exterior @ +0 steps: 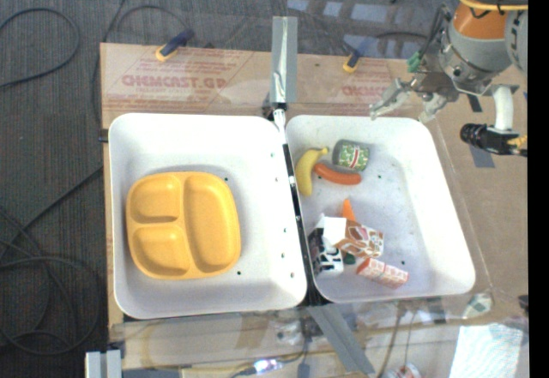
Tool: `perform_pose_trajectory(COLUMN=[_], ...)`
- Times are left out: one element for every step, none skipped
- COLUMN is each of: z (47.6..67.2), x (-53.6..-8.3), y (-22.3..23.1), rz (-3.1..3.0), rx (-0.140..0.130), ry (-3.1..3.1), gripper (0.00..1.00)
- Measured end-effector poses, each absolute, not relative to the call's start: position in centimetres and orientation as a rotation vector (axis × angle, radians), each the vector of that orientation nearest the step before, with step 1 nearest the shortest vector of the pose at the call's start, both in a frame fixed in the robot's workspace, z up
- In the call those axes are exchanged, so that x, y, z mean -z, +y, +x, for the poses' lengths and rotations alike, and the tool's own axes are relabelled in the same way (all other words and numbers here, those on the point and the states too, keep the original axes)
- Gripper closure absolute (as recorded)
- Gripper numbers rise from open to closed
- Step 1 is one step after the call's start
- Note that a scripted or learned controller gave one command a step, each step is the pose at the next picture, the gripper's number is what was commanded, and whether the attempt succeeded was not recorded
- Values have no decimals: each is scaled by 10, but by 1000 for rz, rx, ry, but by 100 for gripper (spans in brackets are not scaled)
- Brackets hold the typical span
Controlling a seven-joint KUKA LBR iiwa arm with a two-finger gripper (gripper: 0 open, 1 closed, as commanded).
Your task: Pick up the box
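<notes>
Gripper (401, 104) spread open, holding nothing, above right bin (446, 196); one box (383, 273), one banana (305, 169); left bin (120, 153) bears one tray (183, 224).

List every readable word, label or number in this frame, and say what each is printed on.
"CHEMCAST GP": red print on the brown protective sheet behind the left bin.
The same red print repeats behind the right bin, partly hidden, too blurred to read.
Green can label: too small to read.
Small boxes in the right bin: printing too blurred to read.

Arm raised at upper right; claw (401, 104) spread open, unladen.
</notes>
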State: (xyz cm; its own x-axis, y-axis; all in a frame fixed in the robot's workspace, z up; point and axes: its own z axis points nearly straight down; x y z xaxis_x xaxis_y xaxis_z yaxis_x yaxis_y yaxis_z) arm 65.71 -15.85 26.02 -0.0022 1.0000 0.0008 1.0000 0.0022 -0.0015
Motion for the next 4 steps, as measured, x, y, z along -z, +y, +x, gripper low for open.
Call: perform_pose_trajectory(z=[561,488,489,488], x=[-125,-89,-99,-91], y=[-156,-198,-196,-195], rz=[-2100,-2290,-2289,-2523], rx=[-1,11,15,15], ry=[-2332,-2159,-2160,-1876], gripper=[0,0,100,100])
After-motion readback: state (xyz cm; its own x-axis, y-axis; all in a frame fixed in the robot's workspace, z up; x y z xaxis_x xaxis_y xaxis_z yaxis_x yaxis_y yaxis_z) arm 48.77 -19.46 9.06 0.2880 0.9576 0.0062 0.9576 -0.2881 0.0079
